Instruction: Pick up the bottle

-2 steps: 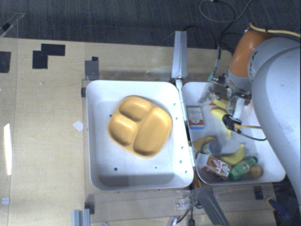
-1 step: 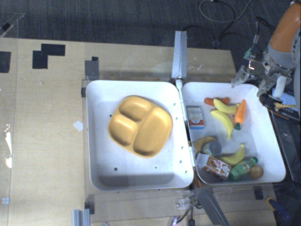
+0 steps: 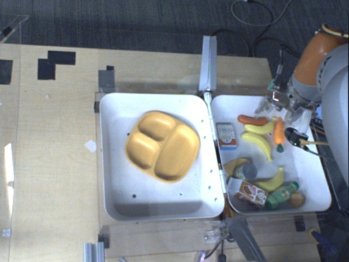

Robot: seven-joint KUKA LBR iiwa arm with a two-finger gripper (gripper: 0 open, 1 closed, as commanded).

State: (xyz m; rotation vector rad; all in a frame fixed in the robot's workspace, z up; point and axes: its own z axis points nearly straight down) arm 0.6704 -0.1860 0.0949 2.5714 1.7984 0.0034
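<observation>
- Bench (image 3: 54,162): light wood, carrying two shallow white bins side by side, divided by a grey metal rail (image 3: 208,64).
- Left bin (image 3: 117,195): holds one large yellow moulded tray (image 3: 162,145) with three rounded lobes, lying slightly toward the far side of centre.
- Right bin (image 3: 313,171): crowded with small items.
- Bottle (image 3: 281,195): green, lying on its side at the near edge of the right bin, cap end pointing right; touching a banana (image 3: 272,181) on its far side and a red-and-white packet (image 3: 251,192) on its left; a small brown round item (image 3: 296,200) just beside the cap end.
- Further contents of the right bin: a small blue-and-white carton (image 3: 226,136) against the left wall; two more bananas (image 3: 260,142) near the middle; a red pepper (image 3: 252,120) beyond them; a carrot (image 3: 279,134) standing roughly upright to their right; a grey round item (image 3: 248,171) near the left wall.
- Arm (image 3: 319,59): grey with an orange band, entering from the right over the far right corner of the right bin.
- Gripper (image 3: 279,103): positioned above the far part of the right bin, near the pepper and the carrot top, well apart from the bottle.
- Finger state: cannot tell; nothing seen held.
</observation>
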